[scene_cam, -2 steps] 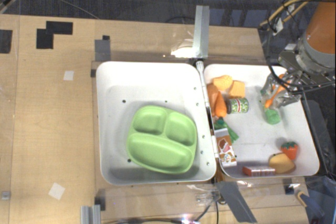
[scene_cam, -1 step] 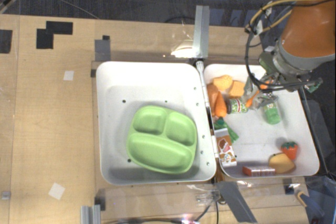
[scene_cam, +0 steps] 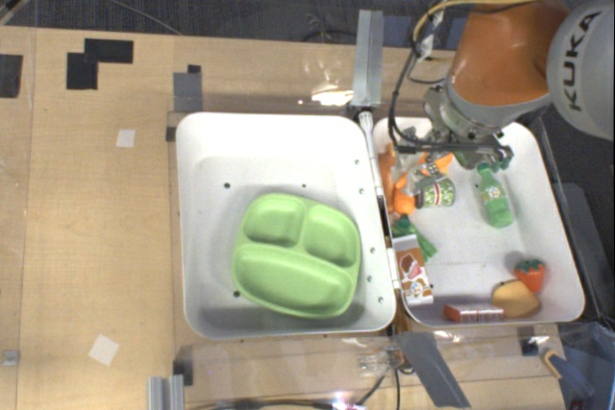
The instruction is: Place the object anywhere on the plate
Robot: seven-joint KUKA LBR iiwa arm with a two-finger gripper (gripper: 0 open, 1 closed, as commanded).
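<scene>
The picking step was judged to be in hand: the end effector [scene_cam: 459,149] was lowered among clutter in the right bin [scene_cam: 567,274], its opening impossible to tell. The green plate [scene_cam: 298,254] lay left of that bin, bare. A secure lift would be needed next.

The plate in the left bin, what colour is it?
Light green, plain, with three compartments; the plate shows clearly in the camera view.

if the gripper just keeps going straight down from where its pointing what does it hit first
Most likely the small can with the green label, lying just below the gripper in the right bin. Depth is hard to judge from above, so it might land beside the can, near the green bottle.
</scene>
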